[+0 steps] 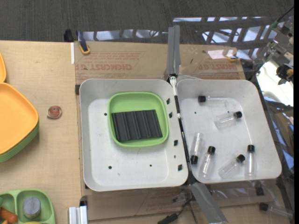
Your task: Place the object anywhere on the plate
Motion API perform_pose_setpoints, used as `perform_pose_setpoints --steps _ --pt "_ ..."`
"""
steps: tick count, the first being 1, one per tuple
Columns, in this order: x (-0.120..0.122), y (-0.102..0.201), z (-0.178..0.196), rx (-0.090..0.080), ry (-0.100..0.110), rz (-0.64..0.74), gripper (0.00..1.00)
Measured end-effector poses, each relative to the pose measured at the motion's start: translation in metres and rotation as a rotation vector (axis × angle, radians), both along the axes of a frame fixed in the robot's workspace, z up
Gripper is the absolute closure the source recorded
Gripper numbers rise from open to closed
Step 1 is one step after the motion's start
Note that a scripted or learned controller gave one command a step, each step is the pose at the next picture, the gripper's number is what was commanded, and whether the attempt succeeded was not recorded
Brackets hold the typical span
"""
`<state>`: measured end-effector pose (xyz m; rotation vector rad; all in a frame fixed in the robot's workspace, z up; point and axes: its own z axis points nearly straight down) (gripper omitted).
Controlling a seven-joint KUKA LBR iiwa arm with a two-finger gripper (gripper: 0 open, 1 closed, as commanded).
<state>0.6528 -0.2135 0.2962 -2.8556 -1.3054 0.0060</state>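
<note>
The dark ribbed slab (136, 125) is lying flat in the middle of the green plate (136, 99), well inside the rim. If it is the object meant, the placing is looking done. The plate is sitting toward the far edge of the left bin (128, 171). I cannot tell whether the gripper is apart, together or clamped on anything.

Biggest risk first: the plate is resting loose in the bin, so a downward push or a sideways drag is likely to slide it toward the wall the bins share. The slab is covering most of the plate's floor, leaving a narrow green margin. Anything else set down there is going to land on the ribs or the sloped rim and may tip off. Smallest and most troublesome, the clear vials (227, 120) in the right bin (261, 125) are round and lying on their sides. They are likely to roll away from a closing grip, and their clear glass is making them hard to locate. Two near the bin's near edge are lying just beside each other, inviting a double pick or a knock.

Counting:
- two white bins
- one green plate
- one dark slab
- six black-capped vials: two toward the right bin's far edge and four along its near edge

On the bench, a stack of orange plates (16, 125) is sitting at the left edge, and one green divided tray (18, 197) at the near left corner. One small reddish disc (54, 111) is lying between the stack and the left bin.
</note>
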Motion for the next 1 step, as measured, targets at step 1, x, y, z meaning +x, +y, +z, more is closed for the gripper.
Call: perform_pose_setpoints --steps 1 --pt "0.0029 -0.0026 -0.0116 0.0 0.0 -0.123 0.0"
